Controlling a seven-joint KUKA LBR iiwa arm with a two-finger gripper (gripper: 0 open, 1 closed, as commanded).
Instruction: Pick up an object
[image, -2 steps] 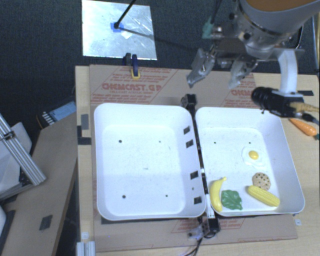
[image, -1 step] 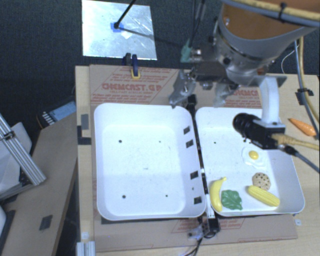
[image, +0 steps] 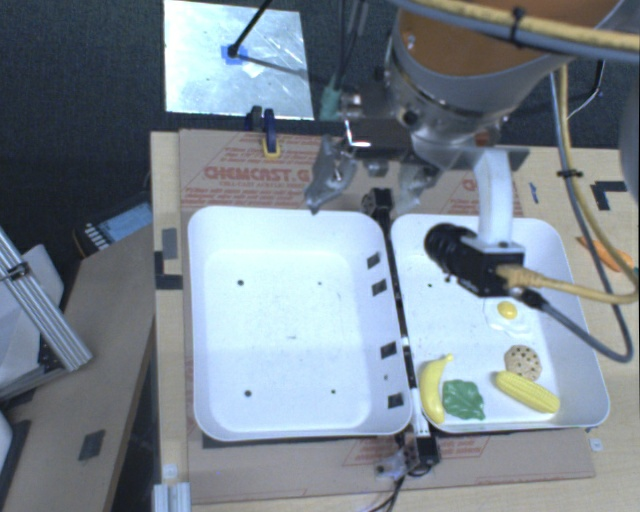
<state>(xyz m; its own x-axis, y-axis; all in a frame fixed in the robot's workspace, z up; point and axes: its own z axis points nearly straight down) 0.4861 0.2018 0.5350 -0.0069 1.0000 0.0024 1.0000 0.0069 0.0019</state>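
In the right bin (image: 580, 330), near its front, lie a yellow banana (image: 433, 388), a green leafy piece (image: 463, 399), a yellow corn cob (image: 527, 392), a brown cookie (image: 521, 360) and a fried egg (image: 508, 313). My gripper (image: 370, 185) hangs high over the back rims of the two bins, close to the camera. Its two grey fingers (image: 325, 182) stand apart and open, with nothing between them. It is far from all the objects, which lie toward the front right.
The left bin (image: 200, 330) sits beside the right one, joined by black clips (image: 385, 318). A black device on a white bracket (image: 470, 260) with a yellow cable (image: 580, 290) hangs over the right bin's back half. A foil sheet (image: 235, 60) lies behind the bench.
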